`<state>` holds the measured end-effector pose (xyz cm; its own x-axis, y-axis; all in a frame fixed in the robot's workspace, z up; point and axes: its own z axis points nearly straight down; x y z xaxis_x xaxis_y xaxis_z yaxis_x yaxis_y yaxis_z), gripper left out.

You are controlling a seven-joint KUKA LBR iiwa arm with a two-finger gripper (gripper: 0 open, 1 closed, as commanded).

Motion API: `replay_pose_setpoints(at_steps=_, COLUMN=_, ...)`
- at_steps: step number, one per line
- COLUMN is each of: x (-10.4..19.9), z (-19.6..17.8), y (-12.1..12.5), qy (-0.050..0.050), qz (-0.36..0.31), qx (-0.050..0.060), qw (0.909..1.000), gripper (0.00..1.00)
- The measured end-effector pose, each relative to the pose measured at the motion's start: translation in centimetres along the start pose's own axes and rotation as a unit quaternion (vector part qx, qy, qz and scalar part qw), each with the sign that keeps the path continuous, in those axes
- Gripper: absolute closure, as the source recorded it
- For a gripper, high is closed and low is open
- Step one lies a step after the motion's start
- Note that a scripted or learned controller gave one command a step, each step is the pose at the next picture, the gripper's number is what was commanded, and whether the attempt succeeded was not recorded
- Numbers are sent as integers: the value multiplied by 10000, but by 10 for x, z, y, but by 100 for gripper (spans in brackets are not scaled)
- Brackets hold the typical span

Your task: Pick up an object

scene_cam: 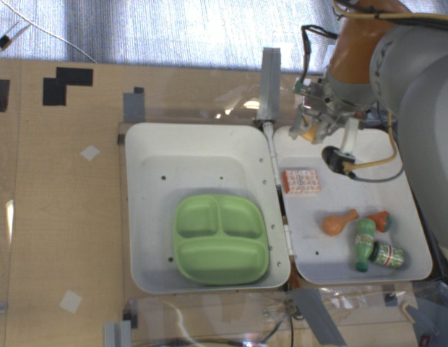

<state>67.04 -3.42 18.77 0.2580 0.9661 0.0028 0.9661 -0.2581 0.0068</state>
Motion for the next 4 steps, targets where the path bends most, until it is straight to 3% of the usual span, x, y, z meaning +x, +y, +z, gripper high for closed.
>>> replay_pose_setpoints(at_steps=1, x=57, z=-25, y=-16, qy=-2, qz=-125, qx=14, qw=9999, gripper=100)
replay_pose_setpoints(at_steps=2, x=0, z=-36, y=-1, qy=-12, qz=-279, qx=14, qw=9996, gripper=100)
replay_pose_setpoints(at_steps=3, x=65, z=-18, y=-18, qy=-4, qz=-299, qx=19, qw=9996, gripper=100)
replay_pose_setpoints(at_steps=4, x=-10, z=-31, y=-12, qy=-10, qz=-1088, qx=13, qw=9941, gripper=100)
